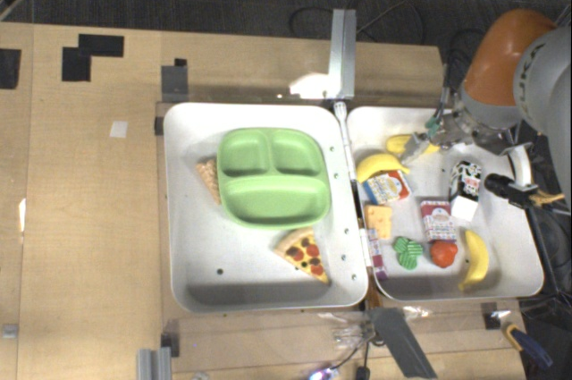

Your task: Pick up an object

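Nearest me in the right bin (527, 275) I see a banana (475, 259); farther back a second banana (379, 165). Beyond it the gripper (427, 137) sits over a small yellow item (399, 143); I cannot tell its grip.

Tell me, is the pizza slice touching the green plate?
Apart. The camera view shows a strip of white bin floor between the pizza slice and the green plate, which sits above it in the left bin.

- The grey arm (536, 83) is reaching in from the right, its orange band (500, 56) sitting high above the wrist.
- The wrist is angling down and to the left.
- The gripper (427, 137) is pointing low, its tip blurred.
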`<state>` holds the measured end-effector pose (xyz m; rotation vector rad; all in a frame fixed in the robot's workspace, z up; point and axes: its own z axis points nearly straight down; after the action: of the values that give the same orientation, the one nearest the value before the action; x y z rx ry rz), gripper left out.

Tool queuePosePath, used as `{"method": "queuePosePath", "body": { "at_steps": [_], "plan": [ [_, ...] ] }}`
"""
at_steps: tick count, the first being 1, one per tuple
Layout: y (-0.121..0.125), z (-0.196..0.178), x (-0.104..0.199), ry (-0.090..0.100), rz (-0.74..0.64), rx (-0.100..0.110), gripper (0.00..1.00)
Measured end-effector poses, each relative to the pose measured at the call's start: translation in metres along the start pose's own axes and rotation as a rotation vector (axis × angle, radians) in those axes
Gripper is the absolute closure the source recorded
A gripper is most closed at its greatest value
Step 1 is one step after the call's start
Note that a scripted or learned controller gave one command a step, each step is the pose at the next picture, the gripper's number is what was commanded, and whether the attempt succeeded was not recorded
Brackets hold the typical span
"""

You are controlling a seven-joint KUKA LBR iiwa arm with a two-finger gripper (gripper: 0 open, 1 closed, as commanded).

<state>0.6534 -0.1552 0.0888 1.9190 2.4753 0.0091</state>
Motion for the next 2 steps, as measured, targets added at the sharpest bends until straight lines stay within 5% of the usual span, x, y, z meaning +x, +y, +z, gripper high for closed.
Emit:
{"method": "queuePosePath", "body": {
  "at_steps": [1, 2],
  "plan": [
    [0.003, -0.013, 0.0, 0.0, 0.0, -0.005, 1.0],
    [0.026, 0.001, 0.031, 0.001, -0.007, 0.003, 1.0]
  ]
}}
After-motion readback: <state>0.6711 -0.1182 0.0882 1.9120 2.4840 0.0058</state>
